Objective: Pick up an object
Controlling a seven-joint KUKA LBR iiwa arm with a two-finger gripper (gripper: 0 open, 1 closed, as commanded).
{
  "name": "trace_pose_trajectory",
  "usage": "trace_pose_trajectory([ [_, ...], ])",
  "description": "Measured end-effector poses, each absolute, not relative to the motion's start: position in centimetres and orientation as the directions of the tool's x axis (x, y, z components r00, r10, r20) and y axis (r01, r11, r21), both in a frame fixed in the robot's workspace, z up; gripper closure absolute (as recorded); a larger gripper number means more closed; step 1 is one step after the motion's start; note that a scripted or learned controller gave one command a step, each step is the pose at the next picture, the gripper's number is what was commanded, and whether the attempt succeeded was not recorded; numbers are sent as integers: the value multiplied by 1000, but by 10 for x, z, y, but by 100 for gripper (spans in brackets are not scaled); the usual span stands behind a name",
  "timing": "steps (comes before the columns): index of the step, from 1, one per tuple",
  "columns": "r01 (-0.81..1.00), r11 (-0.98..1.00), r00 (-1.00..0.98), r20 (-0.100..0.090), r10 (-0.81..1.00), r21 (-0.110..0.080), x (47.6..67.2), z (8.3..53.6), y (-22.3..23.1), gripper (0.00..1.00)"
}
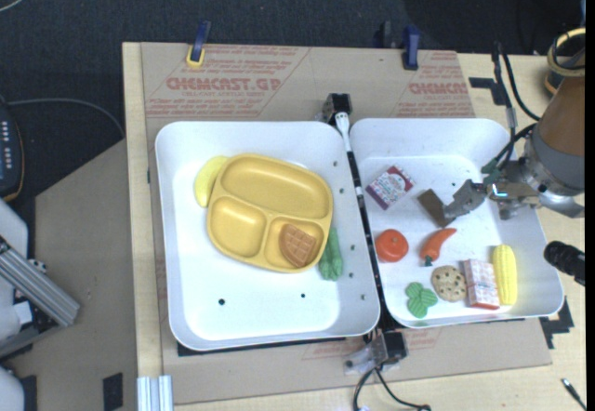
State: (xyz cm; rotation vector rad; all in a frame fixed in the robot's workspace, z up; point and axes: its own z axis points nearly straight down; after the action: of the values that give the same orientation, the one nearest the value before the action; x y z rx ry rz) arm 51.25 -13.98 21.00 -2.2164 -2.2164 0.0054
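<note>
Objects for picking sit in right bin [423, 141], frame right. Cardboard sheet [279, 74] under both bins reads "CHEMCAST G.P". Left bin [186, 232] holds yellow divided tray [265, 205], waffle [297, 243] in one compartment. Gripper [446, 206], state cannot tell, hovers over right bin centre near red packet [390, 186], tomato [392, 245], corn [505, 271], cookie [449, 283].

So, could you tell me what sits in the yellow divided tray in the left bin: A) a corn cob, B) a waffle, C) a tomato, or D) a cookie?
B: a brown waffle lies in the lower right compartment of the yellow tray in the left bin.
</note>
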Motion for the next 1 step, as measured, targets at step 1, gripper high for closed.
trace_pose_trajectory([
  [1,1000,0,0,2,1000,-7,514,167,-138,0],
])
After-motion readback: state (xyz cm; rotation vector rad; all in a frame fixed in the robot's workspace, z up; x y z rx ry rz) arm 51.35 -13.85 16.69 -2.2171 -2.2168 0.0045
